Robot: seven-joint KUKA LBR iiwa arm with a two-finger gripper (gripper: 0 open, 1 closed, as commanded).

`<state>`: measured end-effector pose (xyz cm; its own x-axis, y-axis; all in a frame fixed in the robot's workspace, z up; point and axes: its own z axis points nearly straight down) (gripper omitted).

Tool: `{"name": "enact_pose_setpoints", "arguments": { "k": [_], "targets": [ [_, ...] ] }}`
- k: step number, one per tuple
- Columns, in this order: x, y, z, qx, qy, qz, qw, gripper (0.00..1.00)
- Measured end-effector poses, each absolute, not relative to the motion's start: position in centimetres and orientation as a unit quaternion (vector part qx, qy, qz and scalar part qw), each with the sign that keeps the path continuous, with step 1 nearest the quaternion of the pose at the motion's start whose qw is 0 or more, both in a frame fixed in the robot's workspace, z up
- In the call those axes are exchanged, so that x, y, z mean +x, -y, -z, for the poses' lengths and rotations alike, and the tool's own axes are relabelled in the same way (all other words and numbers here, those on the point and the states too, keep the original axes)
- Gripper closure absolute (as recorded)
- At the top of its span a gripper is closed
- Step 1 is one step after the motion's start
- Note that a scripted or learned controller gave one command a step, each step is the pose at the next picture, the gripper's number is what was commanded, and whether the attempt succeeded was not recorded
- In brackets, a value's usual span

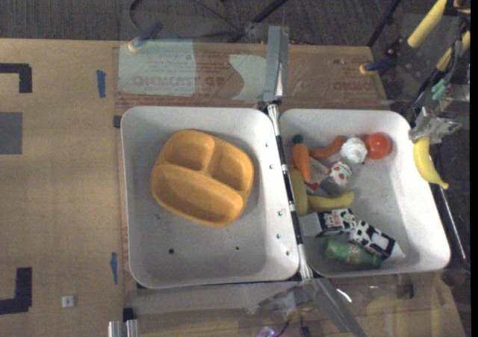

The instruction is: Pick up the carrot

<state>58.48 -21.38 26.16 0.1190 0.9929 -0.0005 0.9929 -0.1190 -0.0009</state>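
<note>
While carrot [300, 157] lies by right bin's [407, 208] left wall, claw [432, 125] well apart at right rim, state unclear

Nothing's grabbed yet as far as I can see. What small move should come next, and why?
Probably bring the gripper in over the right bin and line it up above the carrot. The carrot lies free near that bin's left wall, stem end toward the far side, crowded by a banana and other toys, so a straight-down approach looks safest.
</note>
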Motion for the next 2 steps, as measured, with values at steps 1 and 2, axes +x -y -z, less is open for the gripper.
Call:
{"name": "enact_pose_setpoints", "arguments": {
  "k": [1,2],
  "targets": [
    [61.7,13.9,-25.0,-0.646,0.763,0.0001,0.000,1.00],
    [60.4,17.8,-30.0,-0.584,0.812,0.0007,-0.004,1.00]
  ]
}}
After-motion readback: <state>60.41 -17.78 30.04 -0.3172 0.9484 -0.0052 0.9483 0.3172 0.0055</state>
